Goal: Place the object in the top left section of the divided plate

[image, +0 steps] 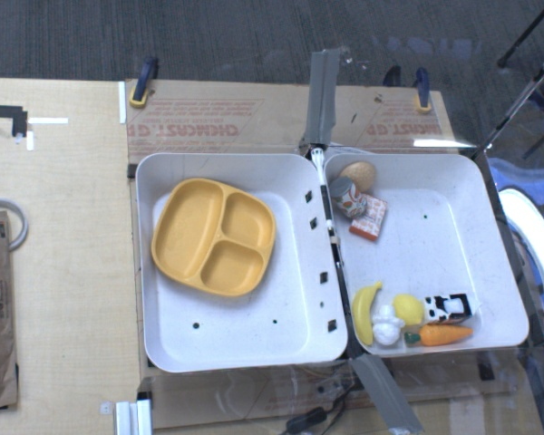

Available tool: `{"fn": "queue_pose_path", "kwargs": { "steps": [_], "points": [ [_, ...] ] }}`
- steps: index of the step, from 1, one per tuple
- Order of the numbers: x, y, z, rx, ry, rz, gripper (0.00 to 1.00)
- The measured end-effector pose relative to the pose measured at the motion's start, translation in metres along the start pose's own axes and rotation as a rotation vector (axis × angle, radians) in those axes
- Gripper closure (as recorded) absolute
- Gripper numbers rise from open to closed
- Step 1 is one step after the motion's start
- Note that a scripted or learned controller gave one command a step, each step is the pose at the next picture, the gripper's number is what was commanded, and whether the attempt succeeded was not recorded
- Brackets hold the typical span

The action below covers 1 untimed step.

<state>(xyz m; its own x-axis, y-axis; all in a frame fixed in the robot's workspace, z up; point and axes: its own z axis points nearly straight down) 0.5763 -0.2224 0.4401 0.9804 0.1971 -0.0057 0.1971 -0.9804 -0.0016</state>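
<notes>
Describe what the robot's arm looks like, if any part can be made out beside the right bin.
Past the right bin sits a curved, glossy white and pale-blue shape, too blurred to tell whether it belongs to the arm.

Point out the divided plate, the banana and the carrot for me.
divided plate [183, 229], camera view, floor of its large left section.
banana [364, 314], camera view, middle of its curved yellow body.
carrot [444, 334], camera view, middle of its orange length.

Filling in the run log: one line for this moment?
plate: yellow divided plate in left bin | items: banana, carrot in right bin | placed: nothing
</notes>
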Motion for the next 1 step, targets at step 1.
{"fn": "queue_pose_path", "kwargs": {
  "steps": [1],
  "points": [
    [0.0423, 0.0075, 0.0005, -0.001, 0.0, -0.006, 1.0]
  ]
}}
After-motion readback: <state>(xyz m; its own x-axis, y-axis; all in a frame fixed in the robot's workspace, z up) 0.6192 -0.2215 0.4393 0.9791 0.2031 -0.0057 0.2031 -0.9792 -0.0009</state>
